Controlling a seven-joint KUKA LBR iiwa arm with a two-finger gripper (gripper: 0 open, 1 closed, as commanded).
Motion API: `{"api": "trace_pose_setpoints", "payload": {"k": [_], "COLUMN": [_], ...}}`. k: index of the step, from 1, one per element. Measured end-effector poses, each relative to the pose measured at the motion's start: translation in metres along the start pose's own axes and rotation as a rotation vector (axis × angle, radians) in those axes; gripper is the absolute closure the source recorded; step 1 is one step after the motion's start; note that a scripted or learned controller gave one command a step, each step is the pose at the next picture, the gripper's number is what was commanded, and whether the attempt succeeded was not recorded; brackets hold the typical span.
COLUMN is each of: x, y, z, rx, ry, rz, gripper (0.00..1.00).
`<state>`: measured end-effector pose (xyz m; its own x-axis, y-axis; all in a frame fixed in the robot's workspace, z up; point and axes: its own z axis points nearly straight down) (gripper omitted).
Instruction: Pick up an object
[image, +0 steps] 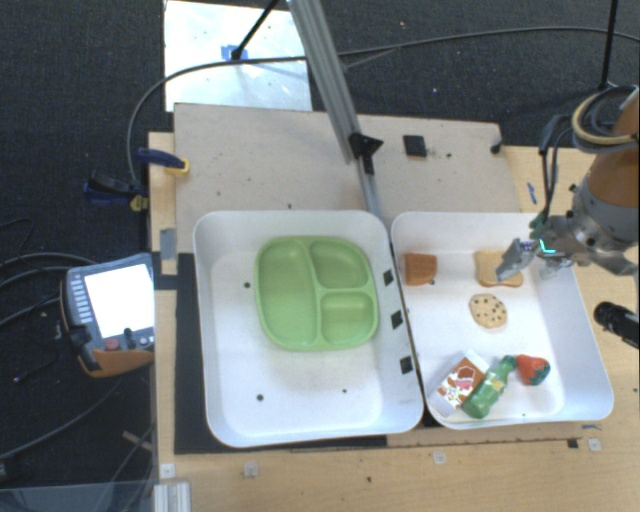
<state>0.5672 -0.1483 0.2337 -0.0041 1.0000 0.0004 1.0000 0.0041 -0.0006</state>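
**Q:** Gripper (519, 258) position and state?

**A:** Reaching in from the right, it is hanging over the far side of the right bin (580, 340), directly above the toast (492, 268). Whether its tips are parted or closed I cannot tell; they are reading as one grey blur against the toast's right edge, and nothing is visibly sitting between them.

**Q:** Which thing is it going for, and how is that thing likely to handle?

**A:** The toast, judging by position. It is lying flat on the bin floor near the far wall, with the bread (420, 268) well apart to its left and the cookie (488, 311) just in front. It is looking like a light, stiff toy slice, thin and probably smooth, so it may be prone to sliding or tipping up when pinched.

**Q:** Where to take hold?

**A:** Across the narrow width, fingers straddling two opposite edges and pressing low against the floor. A hold at one corner is risking a pivot.

**Q:** Other contents?

**A:** A bottle (489, 390), a carton (459, 385) and a strawberry (533, 369) are crowding the near end. A green tray (316, 292) is occupying the left bin (230, 330).
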Motion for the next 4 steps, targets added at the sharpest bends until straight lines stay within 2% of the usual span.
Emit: {"api": "trace_pose_setpoints", "payload": {"k": [1, 3, 4], "x": [0.000, 0.013, 0.011], "y": [0.000, -0.005, -0.001], "z": [-0.001, 0.116, 0.144], "rx": [-0.002, 0.002, -0.014], "ry": [0.000, 0.001, -0.007], "rz": [0.000, 0.003, 0.004], "gripper": [0.00, 0.00, 0.00]}}
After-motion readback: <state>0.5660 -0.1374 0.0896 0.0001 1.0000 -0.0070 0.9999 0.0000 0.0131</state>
